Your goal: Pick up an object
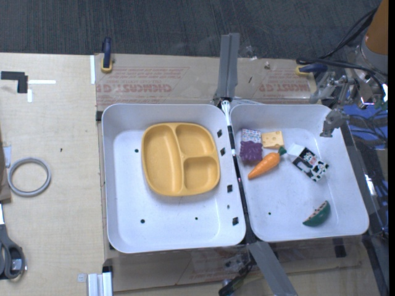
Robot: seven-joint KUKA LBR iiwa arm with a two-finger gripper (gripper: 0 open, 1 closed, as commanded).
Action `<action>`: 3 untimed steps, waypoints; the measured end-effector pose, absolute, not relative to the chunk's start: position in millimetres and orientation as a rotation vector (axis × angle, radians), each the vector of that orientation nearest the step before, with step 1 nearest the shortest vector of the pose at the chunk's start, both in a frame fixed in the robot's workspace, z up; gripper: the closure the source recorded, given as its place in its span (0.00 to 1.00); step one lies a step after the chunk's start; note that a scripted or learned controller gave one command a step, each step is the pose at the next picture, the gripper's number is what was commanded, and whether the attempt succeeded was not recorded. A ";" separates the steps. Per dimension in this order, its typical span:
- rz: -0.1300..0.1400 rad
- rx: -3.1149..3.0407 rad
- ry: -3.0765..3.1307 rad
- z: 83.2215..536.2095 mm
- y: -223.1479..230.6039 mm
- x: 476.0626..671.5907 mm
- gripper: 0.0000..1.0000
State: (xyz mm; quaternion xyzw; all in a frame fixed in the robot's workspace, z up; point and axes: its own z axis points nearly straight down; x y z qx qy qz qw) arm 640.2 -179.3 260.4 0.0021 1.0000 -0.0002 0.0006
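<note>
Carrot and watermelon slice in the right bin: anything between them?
Nothing. In the camera view, bare white bin floor runs from the carrot to the watermelon slice; the cow-print carton sits off to the side.

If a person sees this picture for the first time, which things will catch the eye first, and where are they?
The eye goes first to the yellow divided plate, which lies alone in the left bin. Next comes the small cluster of toy food in the right bin, above all the orange carrot near its left wall. The gripper hangs over that bin's upper right corner.
</note>
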 end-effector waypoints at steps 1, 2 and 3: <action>-0.001 0.495 3.102 206.6 -174.3 651.3 0.00; 0.004 0.869 3.013 103.2 -112.0 625.7 0.00; 0.002 0.863 3.013 112.4 -111.2 626.9 1.00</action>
